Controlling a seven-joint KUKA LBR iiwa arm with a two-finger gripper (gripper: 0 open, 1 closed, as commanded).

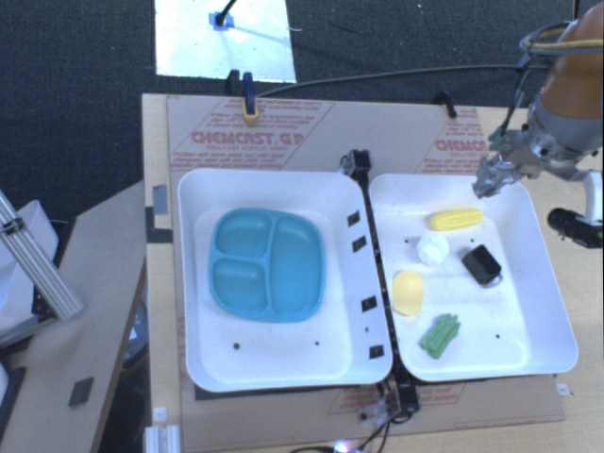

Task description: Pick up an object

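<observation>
The right bin (pixel 528 338) holds several small objects: a yellow corn-like piece (pixel 455 219), a white ball (pixel 433 248), a black block (pixel 481 264), a pale yellow lump (pixel 408 293) and a green piece (pixel 440 335). My gripper (pixel 493 179) hangs over the bin's far right corner, above and to the right of the yellow corn-like piece. Nothing shows between its tips.
The left bin (pixel 217 347) holds a blue divided plate (pixel 268 263). A black-clipped divider (pixel 368 253) runs between the bins. A cable (pixel 377 74) crosses the bench at the back. A metal frame (pixel 33 262) stands at the left.
</observation>
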